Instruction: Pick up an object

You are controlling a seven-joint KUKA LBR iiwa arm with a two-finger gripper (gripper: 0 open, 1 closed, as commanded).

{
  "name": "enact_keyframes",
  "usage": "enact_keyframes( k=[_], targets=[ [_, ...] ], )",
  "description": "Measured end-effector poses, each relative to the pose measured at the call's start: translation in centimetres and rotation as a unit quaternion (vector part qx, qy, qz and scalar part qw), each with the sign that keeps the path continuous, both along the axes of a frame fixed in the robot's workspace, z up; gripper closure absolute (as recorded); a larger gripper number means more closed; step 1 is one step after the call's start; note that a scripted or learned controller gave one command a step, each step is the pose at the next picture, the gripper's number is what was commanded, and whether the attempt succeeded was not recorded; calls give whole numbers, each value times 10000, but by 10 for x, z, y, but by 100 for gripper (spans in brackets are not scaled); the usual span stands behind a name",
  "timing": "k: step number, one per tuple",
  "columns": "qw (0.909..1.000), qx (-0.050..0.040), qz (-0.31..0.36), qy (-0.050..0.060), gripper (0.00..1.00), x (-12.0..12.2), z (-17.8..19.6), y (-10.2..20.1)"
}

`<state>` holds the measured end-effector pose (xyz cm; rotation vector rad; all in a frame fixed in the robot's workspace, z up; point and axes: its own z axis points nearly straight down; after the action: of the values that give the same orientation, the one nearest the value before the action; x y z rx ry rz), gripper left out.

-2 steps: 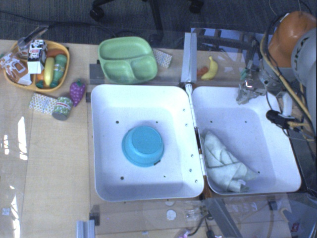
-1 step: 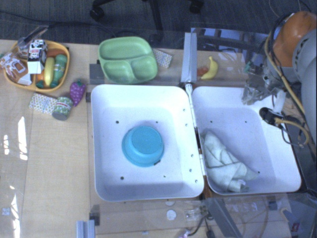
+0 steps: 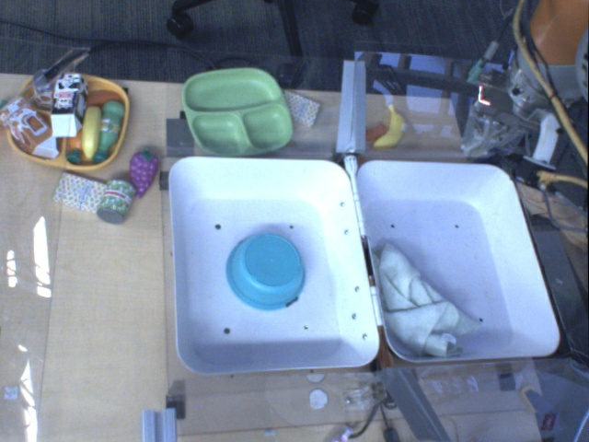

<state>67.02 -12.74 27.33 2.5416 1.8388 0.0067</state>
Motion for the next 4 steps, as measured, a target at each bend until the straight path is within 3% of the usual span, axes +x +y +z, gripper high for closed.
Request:
enact_keyframes(
  k=[1,2,3,4],
  targets=[
    [9888,0,1492,31,100,-2,-107,-39],
    [9834,-13,1815,-8,100,0,30,-2],
    [9673,-5,2535,22,100,-5,-98,8],
    [9925,5,1224,23,100,-59,-93,41]
  ],
)
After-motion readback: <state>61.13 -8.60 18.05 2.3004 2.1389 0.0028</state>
